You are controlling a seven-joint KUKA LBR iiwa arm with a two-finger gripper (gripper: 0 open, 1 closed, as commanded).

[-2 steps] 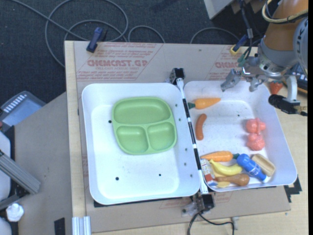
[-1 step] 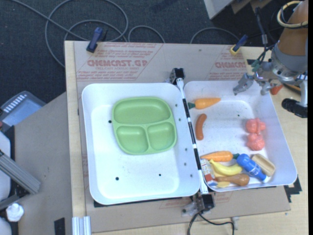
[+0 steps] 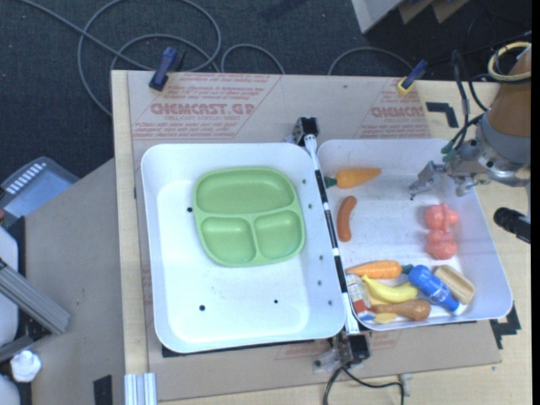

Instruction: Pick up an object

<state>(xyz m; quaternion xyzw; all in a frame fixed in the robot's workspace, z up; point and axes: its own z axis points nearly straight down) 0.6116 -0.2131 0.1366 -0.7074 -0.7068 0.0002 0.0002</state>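
Camera view from above the bench: the grey arm point(image 3: 506, 133) comes in at the right edge, its orange band uppermost, and bends down toward the far right corner of the right bin point(image 3: 384, 154). Its gripper point(image 3: 439, 180) hangs low over the bin floor, just beyond the pink toy point(image 3: 440, 229). Two thin metal fingers point(image 3: 419, 184) splay apart, and nothing sits between them; the gripper is spread wide and grips nothing.

On the left, the left bin point(image 3: 169, 251) holds a green divided plate point(image 3: 250, 216), lying flat toward the far side, with one long section and two smaller ones.

In the right bin, an orange carrot point(image 3: 358, 176) lies near the far left corner, and a reddish sausage point(image 3: 346, 217) lies just nearer the camera beside the shared wall. The pink toy rests well right of the sausage, close to the gripper but apart from it. Along the near edge sits a crowded heap: another carrot point(image 3: 375, 269), a yellow banana point(image 3: 391, 292), a blue bottle point(image 3: 432, 285), a hot dog bun point(image 3: 456, 283) and a brown piece point(image 3: 405, 311), all touching or overlapping one another.
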